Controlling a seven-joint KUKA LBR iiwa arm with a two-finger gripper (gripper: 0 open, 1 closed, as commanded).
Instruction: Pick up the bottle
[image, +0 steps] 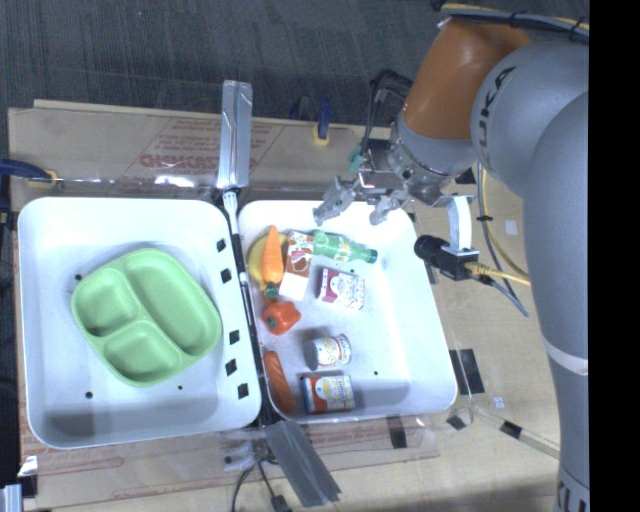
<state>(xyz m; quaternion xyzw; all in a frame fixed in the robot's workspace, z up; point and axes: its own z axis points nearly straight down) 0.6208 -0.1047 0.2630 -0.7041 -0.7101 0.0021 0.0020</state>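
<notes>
Robotics lab: KUKA arm (520, 120), taped cardboard bench (150, 140), white bins (40, 300).

The green bottle (330, 247) with a red-brown label lies on its side near the right bin's far wall, cap pointing right.

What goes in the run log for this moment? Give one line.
pincer: open, above right bin's far edge | bottle: lying in right bin, not grasped | left bin: green tray

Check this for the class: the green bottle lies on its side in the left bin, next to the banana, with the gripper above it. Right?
Not quite. The camera view shows the green bottle lying in the right bin, not the left. It is on its side near the banana, with the gripper just above.
</notes>
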